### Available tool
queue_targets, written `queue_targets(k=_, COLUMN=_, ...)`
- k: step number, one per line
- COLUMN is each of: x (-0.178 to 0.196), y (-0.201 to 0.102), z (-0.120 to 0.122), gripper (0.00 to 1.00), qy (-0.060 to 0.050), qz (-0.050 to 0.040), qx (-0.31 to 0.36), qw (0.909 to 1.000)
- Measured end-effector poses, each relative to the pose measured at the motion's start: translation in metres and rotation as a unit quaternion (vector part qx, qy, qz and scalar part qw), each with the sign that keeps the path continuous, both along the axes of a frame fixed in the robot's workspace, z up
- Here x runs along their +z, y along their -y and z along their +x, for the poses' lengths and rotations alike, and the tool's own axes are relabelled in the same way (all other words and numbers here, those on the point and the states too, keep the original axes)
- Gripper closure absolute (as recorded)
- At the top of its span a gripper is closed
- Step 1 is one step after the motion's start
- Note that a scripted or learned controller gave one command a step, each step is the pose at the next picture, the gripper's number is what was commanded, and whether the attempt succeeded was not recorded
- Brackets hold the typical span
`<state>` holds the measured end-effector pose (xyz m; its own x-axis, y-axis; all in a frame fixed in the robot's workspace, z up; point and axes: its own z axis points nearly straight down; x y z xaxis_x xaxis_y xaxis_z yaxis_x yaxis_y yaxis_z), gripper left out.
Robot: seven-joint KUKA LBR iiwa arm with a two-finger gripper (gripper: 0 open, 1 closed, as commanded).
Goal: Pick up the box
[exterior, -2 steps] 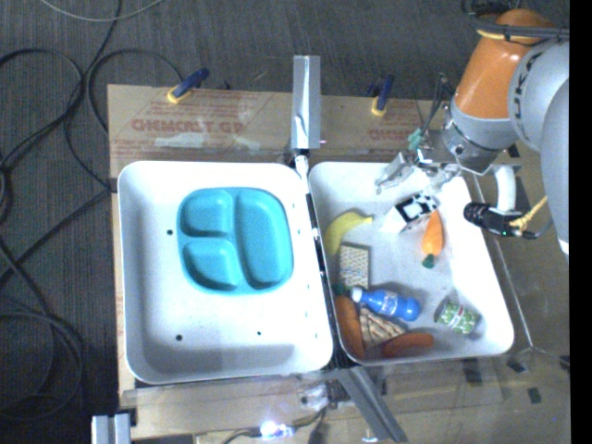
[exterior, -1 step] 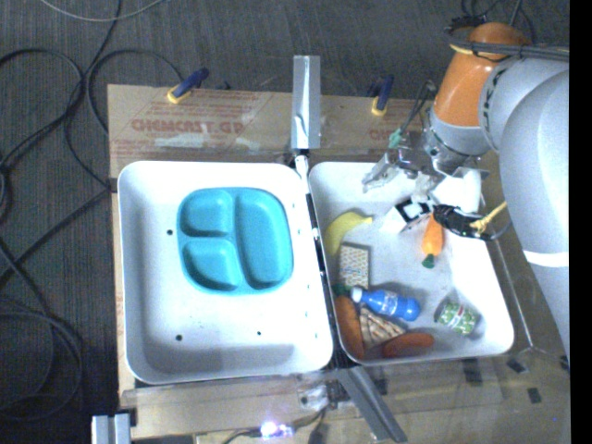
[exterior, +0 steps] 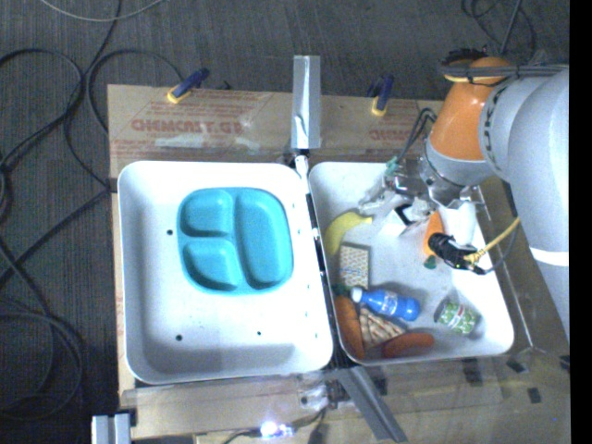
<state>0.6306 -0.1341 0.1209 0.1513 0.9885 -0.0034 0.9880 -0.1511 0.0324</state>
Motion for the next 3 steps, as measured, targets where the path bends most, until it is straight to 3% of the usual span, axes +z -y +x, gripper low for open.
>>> queue_targets(k=1, x=-0.004, y=-0.005, z=0.012, gripper=0.00, qy=0.000, qz=-0.0011, qx=-0.027, qw=0.9996)
queue_targets(k=2, x=-0.007, y=-0.029, z=-0.033, gripper=0.00, qy=0.021, qz=-0.0028, qx=-0.071, qw=0.9973)
queue_targets(k=3, x=-0.024, y=0.002, z=-0.094, gripper=0.00, qy=0.000, qz=0.0032, qx=-0.064, qw=0.9979)
